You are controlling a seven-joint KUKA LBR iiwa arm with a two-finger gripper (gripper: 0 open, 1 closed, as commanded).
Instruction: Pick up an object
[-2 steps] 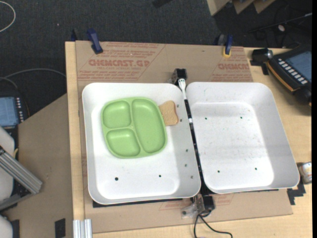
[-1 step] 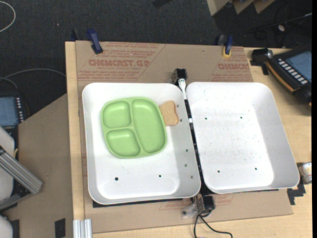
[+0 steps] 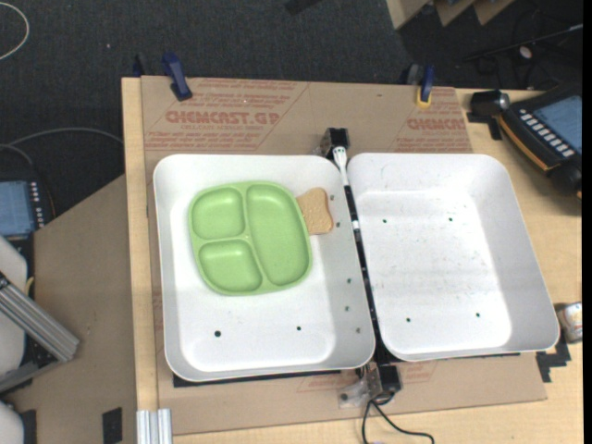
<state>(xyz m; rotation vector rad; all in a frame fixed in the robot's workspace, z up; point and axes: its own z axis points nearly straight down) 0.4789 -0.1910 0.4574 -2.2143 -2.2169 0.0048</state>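
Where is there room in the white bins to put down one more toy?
The right bin has the most bare floor, wall to wall. In the left bin, a free strip runs along the near wall, below the green divided plate. The far half is crowded: the plate fills it, with the tan sponge-like piece touching its right edge.

A light green three-compartment plate [image 3: 249, 239] lies in the white left bin [image 3: 185, 340], with a tan, speckled bread slice [image 3: 316, 211] at its two o'clock. The white right bin [image 3: 518, 276] shows faint grey scuffs.
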